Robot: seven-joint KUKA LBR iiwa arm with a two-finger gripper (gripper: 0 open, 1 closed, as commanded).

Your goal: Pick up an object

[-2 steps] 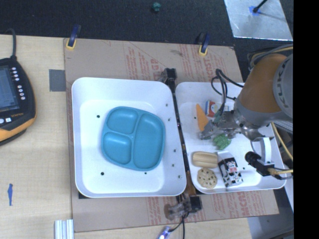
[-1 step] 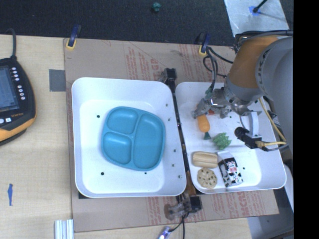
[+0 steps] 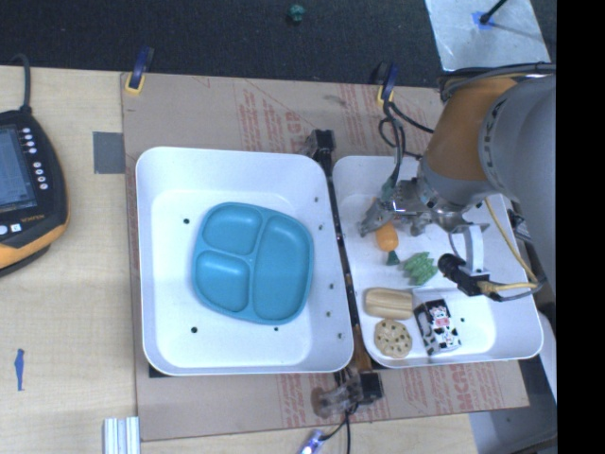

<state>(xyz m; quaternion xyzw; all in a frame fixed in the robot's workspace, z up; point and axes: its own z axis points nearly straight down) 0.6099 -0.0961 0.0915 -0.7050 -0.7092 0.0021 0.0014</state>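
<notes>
Arm: grey arm (image 3: 510, 149) with an orange band reaches in from 3 o'clock, over the right bin (image 3: 364, 180).
Jaws: gripper (image 3: 389, 218) low in the right bin's 11 o'clock part; whether the jaws are apart or together, cannot tell.
Orange piece: small orange object (image 3: 388, 238) just below the gripper, touching or just beside it.
Green piece: leafy green object (image 3: 419, 268) at 4 o'clock from the orange one.
Bread roll: tan roll (image 3: 388, 302) near the bin's 7 o'clock side.
Cookie: round cookie (image 3: 392, 338) just below the roll.
Cow-patterned box: black-and-white carton (image 3: 439, 327) beside the cookie, at 3 o'clock.
Left bin: left bin (image 3: 161, 253) carries a blue divided plate (image 3: 253, 263) at its middle.
Worktop: pendant controller (image 3: 26, 189) at 9 o'clock.
</notes>
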